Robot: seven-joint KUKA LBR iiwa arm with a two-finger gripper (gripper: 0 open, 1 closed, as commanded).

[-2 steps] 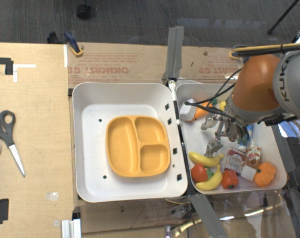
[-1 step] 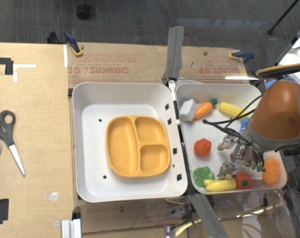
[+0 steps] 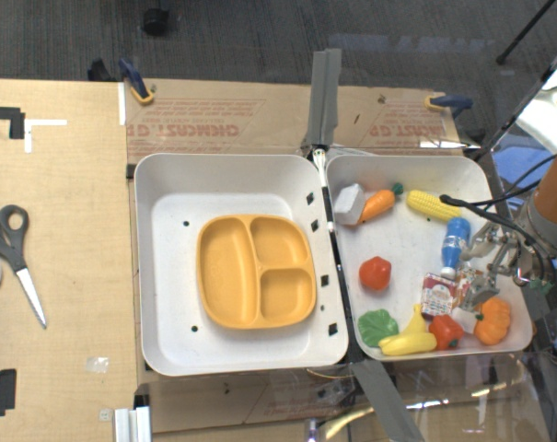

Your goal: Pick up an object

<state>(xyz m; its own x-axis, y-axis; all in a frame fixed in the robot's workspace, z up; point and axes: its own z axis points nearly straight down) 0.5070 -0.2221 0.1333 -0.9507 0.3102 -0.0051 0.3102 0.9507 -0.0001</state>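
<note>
While the tool (image 3: 481, 270) was poised low in the right bin (image 3: 402, 178), its spread could not be told. Just beside it were crowded a red-and-white packet (image 3: 439, 293), blue bottle (image 3: 455, 242) and orange pumpkin (image 3: 493, 320); a glancing, failed grasp was judged likely.

The cardboard sheet (image 3: 200, 118) behind the bins bears red printing, upside down and too blurred to read.
</note>
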